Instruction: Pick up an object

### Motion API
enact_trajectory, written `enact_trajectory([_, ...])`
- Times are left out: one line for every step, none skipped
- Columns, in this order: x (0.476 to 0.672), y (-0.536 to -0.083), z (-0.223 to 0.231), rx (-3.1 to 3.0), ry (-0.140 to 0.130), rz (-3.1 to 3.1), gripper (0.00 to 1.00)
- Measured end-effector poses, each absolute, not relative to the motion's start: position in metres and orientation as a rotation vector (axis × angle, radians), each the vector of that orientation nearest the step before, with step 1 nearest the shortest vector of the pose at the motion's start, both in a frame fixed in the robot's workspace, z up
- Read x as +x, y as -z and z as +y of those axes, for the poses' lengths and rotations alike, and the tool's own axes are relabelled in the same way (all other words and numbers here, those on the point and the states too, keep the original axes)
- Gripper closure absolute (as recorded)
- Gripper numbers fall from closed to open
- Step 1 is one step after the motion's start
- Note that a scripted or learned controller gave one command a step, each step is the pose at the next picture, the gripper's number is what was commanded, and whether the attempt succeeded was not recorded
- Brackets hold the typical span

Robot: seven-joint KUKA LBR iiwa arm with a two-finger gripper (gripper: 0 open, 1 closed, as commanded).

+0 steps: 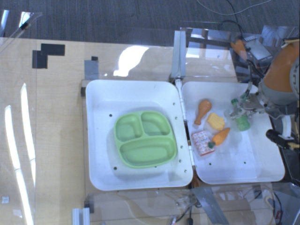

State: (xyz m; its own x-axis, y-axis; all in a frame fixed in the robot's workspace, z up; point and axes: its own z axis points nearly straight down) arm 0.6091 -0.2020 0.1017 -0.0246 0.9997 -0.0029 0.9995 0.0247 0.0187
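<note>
Green cup (242, 123) just below end effector (243, 108)

A pale wooden bench top (47, 125) (glare streaks across it) meets dark grey ribbed floor (117, 6) behind.

A green divided tray (145, 138) lies in the left bin (98, 172); right of it lie a drumstick (202, 110), cheese wedge (215, 121), carrot (220, 136) and green cylinder (242, 123); the end effector (241, 108) hovers at the cylinder.

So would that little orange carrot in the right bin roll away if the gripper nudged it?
Probably a bit. The carrot looks rounded and tapered, so it would likely roll in a curve. It looks like small, stiff plastic, probably light. The red-and-white packet beside its green end might stop it.
</note>
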Motion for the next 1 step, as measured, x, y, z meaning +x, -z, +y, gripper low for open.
enact_trajectory([0.6263,-0.1881,-0.1836,2.132,-0.007,2.296,1.0])
